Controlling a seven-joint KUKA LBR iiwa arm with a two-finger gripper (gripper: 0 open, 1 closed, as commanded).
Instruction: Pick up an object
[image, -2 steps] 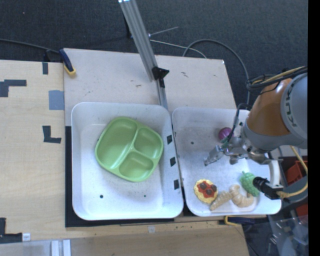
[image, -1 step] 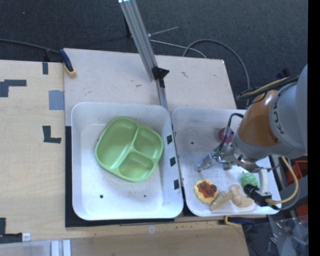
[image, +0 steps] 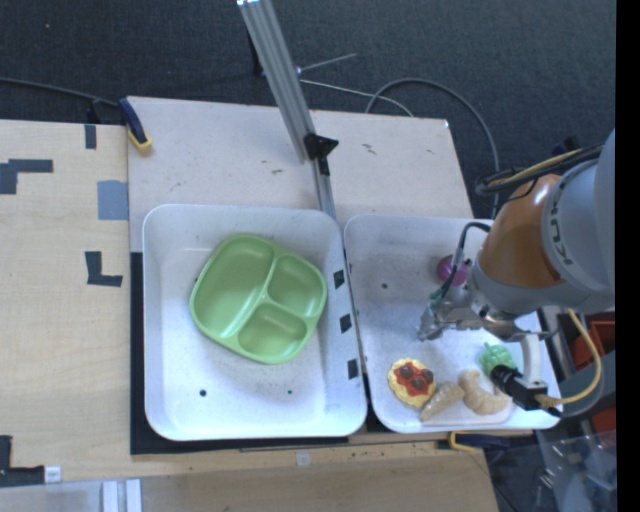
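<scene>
**benchwatcher:** Objects for the pick all sit in the right bin (image: 400, 240): a small flat yellow pizza toy (image: 411, 381) with red blobs near the front wall, two lumpy tan pieces (image: 470, 393) just beside it, something green and leafy (image: 497, 357) tucked by the arm, and a little purple thing (image: 446, 267) further back. The gripper (image: 432, 327) hangs low over bare bin floor, between the purple bit and the pizza, apart from both. Can't tell how wide it's spread at this angle, and nothing visible is in it.

**slantcam_joe:** My guess is it closes on air if it drops straight down. The pizza looks thin and flat too, so the tips could skate over it or shove it into the wall. The tan ones are rounded and knobbly, probably roll.

**benchwatcher:** Yeah, and the bin looks like smooth white plastic, so stuff slides. The left bin (image: 170, 300) has a glossy green divided plate (image: 259, 297), well away from the arm.
</scene>
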